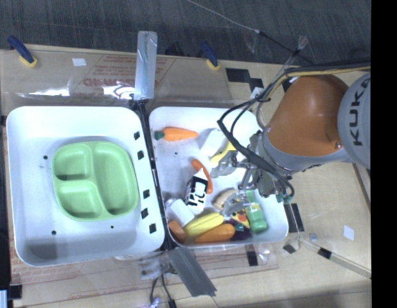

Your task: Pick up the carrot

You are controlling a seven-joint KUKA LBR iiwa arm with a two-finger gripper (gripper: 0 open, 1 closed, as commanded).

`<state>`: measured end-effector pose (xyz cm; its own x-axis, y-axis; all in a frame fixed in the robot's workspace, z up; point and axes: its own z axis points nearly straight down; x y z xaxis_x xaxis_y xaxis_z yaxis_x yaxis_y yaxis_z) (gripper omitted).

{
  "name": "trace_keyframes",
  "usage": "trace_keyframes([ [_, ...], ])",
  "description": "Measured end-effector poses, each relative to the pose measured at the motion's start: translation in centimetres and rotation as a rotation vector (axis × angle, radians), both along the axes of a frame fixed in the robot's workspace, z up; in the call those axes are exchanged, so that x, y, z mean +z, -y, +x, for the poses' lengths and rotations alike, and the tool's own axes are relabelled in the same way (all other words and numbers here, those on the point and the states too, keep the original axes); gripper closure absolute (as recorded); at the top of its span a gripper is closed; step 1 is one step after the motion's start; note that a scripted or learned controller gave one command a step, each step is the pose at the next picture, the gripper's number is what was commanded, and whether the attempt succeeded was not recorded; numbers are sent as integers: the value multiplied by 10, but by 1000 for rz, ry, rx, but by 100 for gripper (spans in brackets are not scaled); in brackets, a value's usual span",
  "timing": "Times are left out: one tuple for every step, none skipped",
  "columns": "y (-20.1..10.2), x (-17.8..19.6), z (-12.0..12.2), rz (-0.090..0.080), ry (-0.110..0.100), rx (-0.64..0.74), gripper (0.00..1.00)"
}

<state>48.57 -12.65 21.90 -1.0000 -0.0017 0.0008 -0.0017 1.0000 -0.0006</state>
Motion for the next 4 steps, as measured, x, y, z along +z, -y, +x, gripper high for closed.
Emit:
trace_keyframes([
  [80, 29, 5, -1, 3, -7, 0],
  [65, -83, -9, 4, -3, 362, 0],
  [49, -66, 14, 1, 2, 265, 0],
  [83, -123, 9, -3, 10, 465, 0],
])
